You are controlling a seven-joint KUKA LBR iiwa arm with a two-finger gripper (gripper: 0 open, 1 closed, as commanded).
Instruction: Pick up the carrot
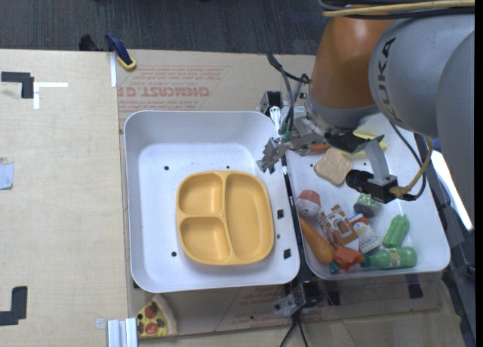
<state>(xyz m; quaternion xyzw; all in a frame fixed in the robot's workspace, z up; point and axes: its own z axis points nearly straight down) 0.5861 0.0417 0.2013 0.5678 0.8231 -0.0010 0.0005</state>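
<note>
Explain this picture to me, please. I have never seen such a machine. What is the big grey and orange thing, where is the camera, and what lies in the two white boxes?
The big grey and orange thing is a robot arm. It reaches in from the right side of the picture. The camera is fixed above the bench and looks down at a slant.

At the end of the arm is a small gripper with two fingers, hanging near the wall between the two bins. Nothing is visible between its fingers.

The left bin holds a yellow plate with three compartments. The right bin holds toy food: a carrot near its left wall, a slice of bread, green vegetables and some small packets. The carrot lies untouched, apart from the gripper.
</note>
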